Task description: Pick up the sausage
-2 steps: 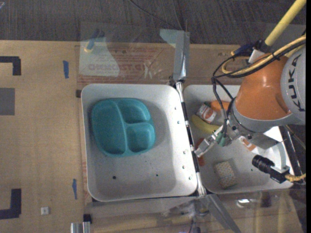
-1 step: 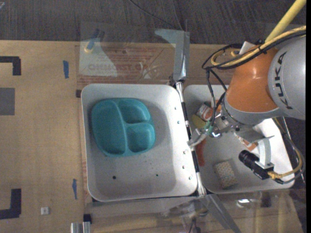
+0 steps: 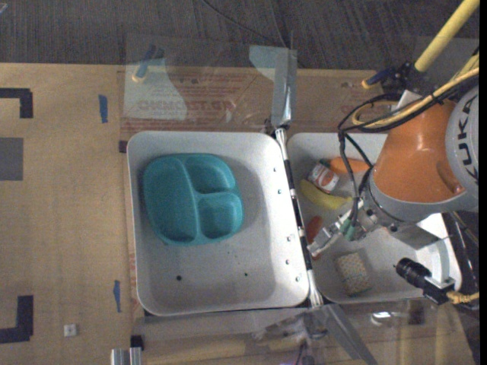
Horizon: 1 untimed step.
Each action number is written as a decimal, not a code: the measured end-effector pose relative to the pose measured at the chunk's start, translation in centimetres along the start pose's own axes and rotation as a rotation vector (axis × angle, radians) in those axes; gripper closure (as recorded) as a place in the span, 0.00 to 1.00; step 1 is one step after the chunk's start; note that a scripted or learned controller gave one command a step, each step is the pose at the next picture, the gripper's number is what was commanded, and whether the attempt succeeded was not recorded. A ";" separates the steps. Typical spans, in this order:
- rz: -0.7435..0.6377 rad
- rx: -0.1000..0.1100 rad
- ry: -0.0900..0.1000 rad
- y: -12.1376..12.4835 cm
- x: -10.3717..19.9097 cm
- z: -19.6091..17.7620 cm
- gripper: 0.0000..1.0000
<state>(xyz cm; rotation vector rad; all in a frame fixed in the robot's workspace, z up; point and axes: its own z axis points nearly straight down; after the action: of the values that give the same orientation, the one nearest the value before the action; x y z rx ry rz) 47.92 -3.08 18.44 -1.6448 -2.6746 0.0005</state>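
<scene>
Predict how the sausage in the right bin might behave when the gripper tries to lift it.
The sausage looks small, rounded and smooth, so it may roll or slip sideways. It lies by the bin wall, beside a banana, leaving little room. It is probably light, though partly hidden under the gripper.

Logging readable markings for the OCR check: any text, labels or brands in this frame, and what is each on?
"KU": white letters on the orange band of the arm, at the right edge; the rest of the word is cut off.
Reddish mirrored lettering on the clear plastic sheet above the left bin: too blurred to read.
Label on the small bottle in the right bin: too small to read.
</scene>
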 end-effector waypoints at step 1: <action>0.005 -0.003 -0.002 0.0 -0.2 -1.0 1.00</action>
<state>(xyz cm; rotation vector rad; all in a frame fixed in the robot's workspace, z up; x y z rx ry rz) 48.01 -3.30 19.42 -1.6528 -2.6737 -0.0013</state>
